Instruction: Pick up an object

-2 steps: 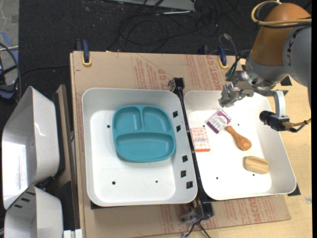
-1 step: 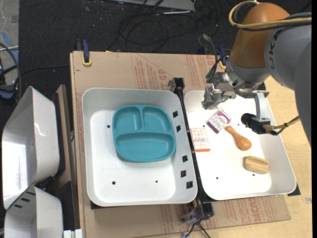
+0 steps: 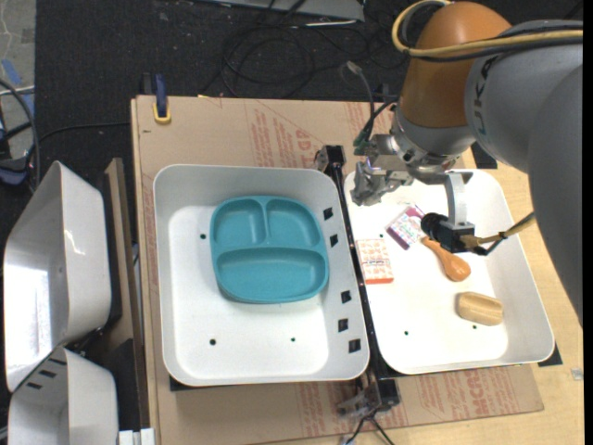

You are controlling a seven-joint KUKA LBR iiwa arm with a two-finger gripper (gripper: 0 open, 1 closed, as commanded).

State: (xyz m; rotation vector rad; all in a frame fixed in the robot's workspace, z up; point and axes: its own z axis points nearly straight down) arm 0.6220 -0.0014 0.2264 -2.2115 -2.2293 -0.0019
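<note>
Camera view: the gripper point(image 3: 371, 185) is hanging over the far left corner of the right bin point(image 3: 435, 336), close to the wall it shares with the left bin point(image 3: 185, 248). I cannot tell how far it is open: the wrist housing is blocking the line of sight. Nothing is showing in its grasp.

Candidate objects, placed from the gripper:
- The purple packet point(image 3: 405, 227) is lying just beside it, toward the near right.
- The red-and-white card point(image 3: 374, 260) is lying near, straight toward the viewer, against the dividing wall.
- The wooden spoon point(image 3: 448, 260) is lying beyond the packet, further to the near right.
- The tan block point(image 3: 479, 309) is sitting well apart, toward the near right corner.
- The teal divided plate point(image 3: 269, 248) is resting across the wall in the other bin.

Judgement: the arm is approaching and no pick has been made yet. The purple packet is looking like the nearest target. Both the packet and the card are lying flat and thin, so a pinch is risking a slip. The card's closeness to the wall is leaving little room. The spoon handle or the block is probably offering a surer grip. A square descent over the chosen object, well clear of the wall, is what this step is needing.
</note>
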